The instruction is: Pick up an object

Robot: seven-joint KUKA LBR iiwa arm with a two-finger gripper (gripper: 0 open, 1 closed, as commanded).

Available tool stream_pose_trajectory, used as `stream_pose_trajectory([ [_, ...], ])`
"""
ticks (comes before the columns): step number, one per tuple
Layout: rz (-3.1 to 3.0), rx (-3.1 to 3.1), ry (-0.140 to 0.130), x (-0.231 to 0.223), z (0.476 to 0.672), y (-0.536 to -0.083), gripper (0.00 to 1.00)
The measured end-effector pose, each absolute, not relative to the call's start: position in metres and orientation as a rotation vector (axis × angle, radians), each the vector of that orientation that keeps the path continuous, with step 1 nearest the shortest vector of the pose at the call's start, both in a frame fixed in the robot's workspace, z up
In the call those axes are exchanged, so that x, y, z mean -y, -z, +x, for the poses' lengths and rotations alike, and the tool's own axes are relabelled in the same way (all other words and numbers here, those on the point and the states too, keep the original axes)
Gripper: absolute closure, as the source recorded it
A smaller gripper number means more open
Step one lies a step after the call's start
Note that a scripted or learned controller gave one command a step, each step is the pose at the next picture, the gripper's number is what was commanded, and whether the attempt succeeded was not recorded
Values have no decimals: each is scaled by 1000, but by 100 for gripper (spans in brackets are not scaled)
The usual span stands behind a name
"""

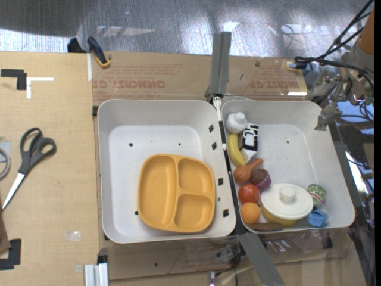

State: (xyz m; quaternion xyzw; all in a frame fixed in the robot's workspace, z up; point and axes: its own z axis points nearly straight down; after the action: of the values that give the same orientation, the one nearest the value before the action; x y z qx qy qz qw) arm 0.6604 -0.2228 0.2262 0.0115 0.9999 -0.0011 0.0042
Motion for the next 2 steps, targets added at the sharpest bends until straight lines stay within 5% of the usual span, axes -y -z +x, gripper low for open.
stream_pose_trajectory([
  [1, 112, -3134, 0, 155, 653, -93, 0],
  [2, 575, -3086, 0, 167, 583, -93, 0],
])
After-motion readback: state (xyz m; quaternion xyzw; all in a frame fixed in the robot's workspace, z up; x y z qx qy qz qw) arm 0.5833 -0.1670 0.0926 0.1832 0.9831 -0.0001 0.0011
